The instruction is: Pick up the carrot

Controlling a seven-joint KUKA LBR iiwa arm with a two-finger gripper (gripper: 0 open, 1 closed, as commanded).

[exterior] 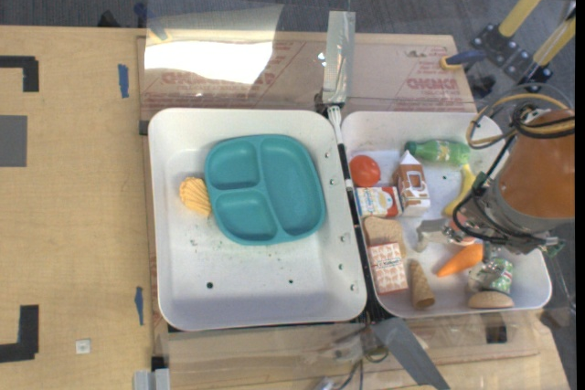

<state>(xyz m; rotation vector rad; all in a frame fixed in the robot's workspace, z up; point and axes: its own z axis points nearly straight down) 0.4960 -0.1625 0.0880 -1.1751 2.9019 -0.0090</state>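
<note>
The carrot is a small orange piece lying at a slant in the right bin, near its front right. My gripper hangs right over the carrot's upper end, below the arm's orange band. The wrist and cables hide where the gripper meets the carrot, so I cannot make out whether they touch.
Around the carrot lie a brown roll, a cracker packet, a round bun and a small can. Further back are a green bottle, a tomato and small cartons. The left bin holds a teal divided plate and a yellow shell.
</note>
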